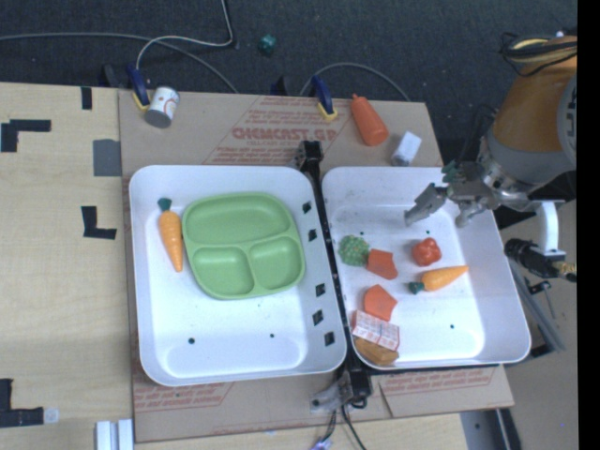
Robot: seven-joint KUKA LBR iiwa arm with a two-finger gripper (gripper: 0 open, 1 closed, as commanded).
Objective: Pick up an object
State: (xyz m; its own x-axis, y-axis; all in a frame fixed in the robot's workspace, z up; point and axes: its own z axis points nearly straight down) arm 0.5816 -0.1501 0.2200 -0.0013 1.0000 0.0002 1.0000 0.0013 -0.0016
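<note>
My gripper (442,210) hangs over the back of the right bin (469,336), open, with its two grey fingers (422,206) spread and nothing between them. Below it lie a small red pepper (427,250) and an orange carrot (442,277). Further left in the same bin sit a green broccoli piece (352,248), a red-orange wedge (382,263) and another orange-red piece (378,302). A bread-like item with a red-and-white top (375,336) rests at the bin's front.
The left bin (225,350) holds a green divided plate (244,245) and a carrot (171,237) beside it. Behind the bins, on the cardboard, lie an orange bottle-shaped toy (368,121), a small white cube (407,146) and a small can (161,105).
</note>
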